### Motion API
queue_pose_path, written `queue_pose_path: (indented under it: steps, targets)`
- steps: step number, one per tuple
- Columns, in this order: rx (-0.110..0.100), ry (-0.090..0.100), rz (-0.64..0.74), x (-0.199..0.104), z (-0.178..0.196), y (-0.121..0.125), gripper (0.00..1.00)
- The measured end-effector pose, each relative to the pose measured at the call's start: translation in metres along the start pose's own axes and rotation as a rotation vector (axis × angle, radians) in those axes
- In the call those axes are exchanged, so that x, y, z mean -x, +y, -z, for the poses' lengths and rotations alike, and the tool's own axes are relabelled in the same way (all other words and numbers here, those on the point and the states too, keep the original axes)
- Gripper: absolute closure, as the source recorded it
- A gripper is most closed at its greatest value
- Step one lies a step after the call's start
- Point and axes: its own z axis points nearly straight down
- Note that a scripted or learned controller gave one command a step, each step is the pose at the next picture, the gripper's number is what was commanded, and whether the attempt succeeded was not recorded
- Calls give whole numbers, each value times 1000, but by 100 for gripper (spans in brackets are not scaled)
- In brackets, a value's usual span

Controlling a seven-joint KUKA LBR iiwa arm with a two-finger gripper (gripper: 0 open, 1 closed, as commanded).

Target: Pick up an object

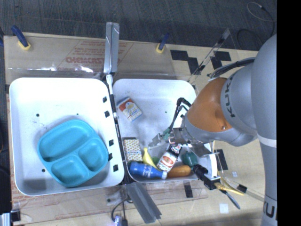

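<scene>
Several items crowd the right bin's [155,86] near corner under the arm [211,114]; jaw state unclear. Aim for one item, perhaps the can [166,161].

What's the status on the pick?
Gripper low in right bin, over the pile. Nothing seen held. Can, blue bottle, banana crowd beneath.

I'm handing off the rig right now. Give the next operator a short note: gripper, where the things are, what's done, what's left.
Gripper: low in the right bin, among the clutter at its near end; fingers hidden, grasp unconfirmed.
Things: blue bottle, small can, yellow piece and patterned box lie bunched together there; small carton sits apart, farther back. Blue tray is in the left bin.
Done: arm reached into the pile.
Left: confirm a grasp, lift an object.
</scene>
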Motion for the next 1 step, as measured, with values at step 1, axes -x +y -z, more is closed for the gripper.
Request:
queue_pose_path:
  steps: [1]
  targets:
    - [-31,19,75,-13,-13,16,0]
